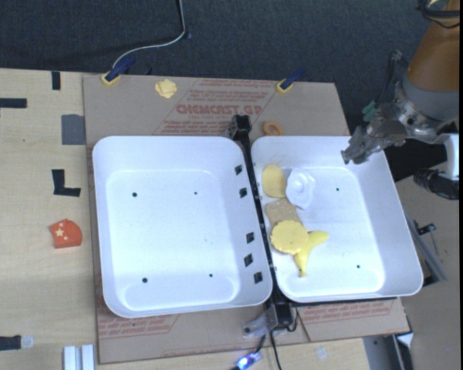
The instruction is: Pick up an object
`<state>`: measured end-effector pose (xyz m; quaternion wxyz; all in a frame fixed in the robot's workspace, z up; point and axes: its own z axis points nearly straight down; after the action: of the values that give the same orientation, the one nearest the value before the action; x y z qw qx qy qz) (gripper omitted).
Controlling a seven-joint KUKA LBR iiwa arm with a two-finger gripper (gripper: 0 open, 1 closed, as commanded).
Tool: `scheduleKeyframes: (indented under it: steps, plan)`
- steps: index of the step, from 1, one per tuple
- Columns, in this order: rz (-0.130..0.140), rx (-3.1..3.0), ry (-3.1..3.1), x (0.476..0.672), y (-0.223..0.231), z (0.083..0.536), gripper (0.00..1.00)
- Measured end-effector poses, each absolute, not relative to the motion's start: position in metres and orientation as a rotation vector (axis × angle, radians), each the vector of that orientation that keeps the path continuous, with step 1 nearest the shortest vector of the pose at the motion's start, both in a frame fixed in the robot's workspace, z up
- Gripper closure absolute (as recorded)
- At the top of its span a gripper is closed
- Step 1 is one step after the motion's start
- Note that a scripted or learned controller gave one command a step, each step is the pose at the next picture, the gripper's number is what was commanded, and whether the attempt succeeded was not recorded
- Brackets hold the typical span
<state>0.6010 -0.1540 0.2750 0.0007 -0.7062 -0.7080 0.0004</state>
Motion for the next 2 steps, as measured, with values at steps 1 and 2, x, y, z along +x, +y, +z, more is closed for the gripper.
scheduleKeyframes:
  steps: [1,2]
  plan:
    - [-0.011,-2.216,-2.235,0.639,-0.094,0.352,1.0]
    - [-0.017,-2.219,-2.237,0.611,-0.041,0.469,1.0]
